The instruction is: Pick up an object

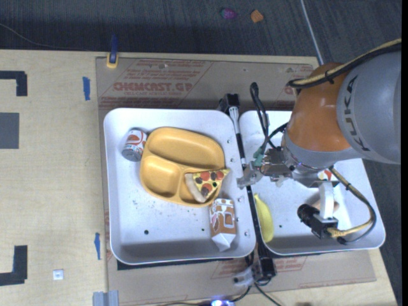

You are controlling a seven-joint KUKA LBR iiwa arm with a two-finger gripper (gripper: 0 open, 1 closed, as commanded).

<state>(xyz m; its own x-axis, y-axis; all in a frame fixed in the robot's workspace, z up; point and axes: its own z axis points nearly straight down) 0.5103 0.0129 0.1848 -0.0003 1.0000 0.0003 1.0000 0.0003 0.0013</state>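
The tool (250,174) hangs over the ridge between the two bins, and I cannot tell how it stands. Just below it the banana (264,218) lies in the right bin (363,234), against the dividing wall. The risk, I think, is that the tool strikes this wall, because the banana is so close to it.

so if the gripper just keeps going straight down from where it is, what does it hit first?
Probably the ridge between the bins, with the banana close beside it. The gripper sits over that divider, but height is unclear from this slanted view.
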